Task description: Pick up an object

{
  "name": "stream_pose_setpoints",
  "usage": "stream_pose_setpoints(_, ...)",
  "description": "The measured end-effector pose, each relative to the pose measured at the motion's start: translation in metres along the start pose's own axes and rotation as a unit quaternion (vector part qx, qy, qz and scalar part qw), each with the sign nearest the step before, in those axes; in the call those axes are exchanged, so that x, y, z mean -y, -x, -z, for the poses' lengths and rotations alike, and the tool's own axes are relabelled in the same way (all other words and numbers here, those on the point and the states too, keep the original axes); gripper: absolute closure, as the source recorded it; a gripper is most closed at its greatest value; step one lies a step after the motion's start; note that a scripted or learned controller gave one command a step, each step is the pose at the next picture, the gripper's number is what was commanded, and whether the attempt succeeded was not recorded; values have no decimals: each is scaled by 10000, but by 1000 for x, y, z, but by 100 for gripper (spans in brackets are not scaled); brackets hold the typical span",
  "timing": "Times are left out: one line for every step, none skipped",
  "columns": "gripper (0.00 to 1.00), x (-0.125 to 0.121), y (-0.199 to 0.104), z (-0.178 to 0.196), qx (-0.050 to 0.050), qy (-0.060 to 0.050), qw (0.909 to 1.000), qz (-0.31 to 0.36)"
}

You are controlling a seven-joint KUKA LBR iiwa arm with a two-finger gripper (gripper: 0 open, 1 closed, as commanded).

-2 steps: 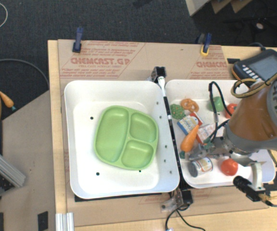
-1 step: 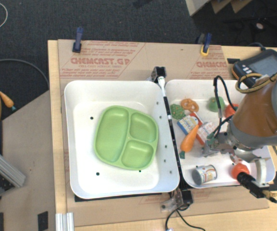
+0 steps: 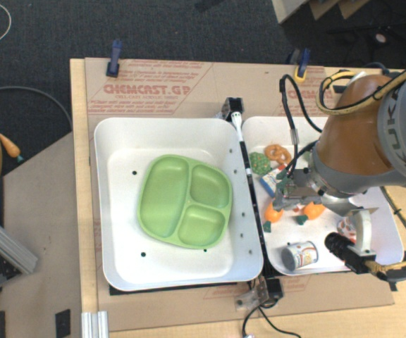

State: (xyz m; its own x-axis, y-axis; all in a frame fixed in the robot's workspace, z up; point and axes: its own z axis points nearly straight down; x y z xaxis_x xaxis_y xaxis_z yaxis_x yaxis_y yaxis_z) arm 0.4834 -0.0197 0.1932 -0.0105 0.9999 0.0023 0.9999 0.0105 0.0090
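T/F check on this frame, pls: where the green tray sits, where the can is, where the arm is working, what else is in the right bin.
1. The green divided tray lies in the left bin. True.
2. The small can stands upright in the left bin. False: it lies on its side in the right bin, near the front edge.
3. The gripper is down over the right bin, among small toys. True.
4. The pretzel lies in the tray's compartments. False: it is in the right bin, toward the back.
5. An orange toy lies close to the gripper. True.
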Motion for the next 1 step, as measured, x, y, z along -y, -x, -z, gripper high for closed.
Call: stream_pose_setpoints(100,1,-57,99,-6,16,10000,-6)
